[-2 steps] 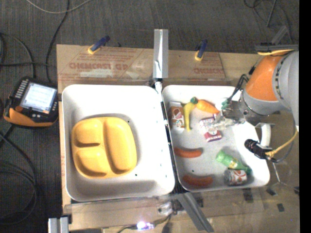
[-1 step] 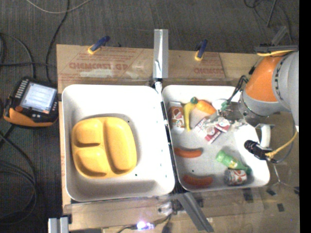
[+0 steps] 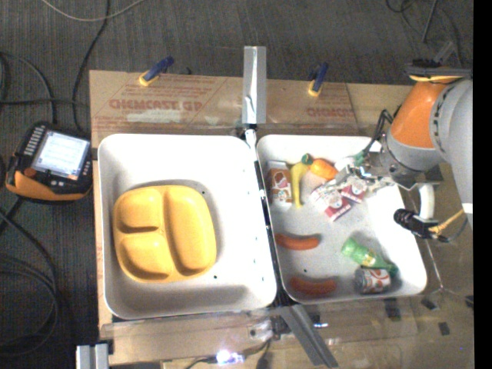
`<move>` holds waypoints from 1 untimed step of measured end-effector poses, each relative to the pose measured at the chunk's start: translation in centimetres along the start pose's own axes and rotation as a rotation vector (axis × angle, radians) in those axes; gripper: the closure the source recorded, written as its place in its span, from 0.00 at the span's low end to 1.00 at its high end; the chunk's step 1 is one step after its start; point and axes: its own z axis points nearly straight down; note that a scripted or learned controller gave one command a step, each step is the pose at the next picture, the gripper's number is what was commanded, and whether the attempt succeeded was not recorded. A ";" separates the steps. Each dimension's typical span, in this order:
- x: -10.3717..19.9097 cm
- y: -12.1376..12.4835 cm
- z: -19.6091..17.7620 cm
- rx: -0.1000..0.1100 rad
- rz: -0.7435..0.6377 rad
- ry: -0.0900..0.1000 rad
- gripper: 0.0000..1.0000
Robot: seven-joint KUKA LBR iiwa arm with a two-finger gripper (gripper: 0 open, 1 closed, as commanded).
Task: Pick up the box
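A red and white box [image 3: 336,201] lies tilted in the upper middle of the right bin [image 3: 407,241]. My gripper [image 3: 358,174] hangs at the box's upper right end, right over it, and hides that end. Whether it touches the box is unclear. A second small red and white carton [image 3: 279,184] lies near the bin's left wall.
A yellow banana [image 3: 297,183] and an orange carrot [image 3: 322,167] lie left of the gripper. Two sausages [image 3: 297,241] [image 3: 311,286], a green bottle [image 3: 366,253] and a can [image 3: 374,280] sit lower in the right bin. The left bin [image 3: 231,267] holds a yellow divided tray [image 3: 164,231].
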 end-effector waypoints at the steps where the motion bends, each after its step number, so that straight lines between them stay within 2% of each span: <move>1: 0.0 0.2 -1.1 -0.008 -0.002 -0.006 1.00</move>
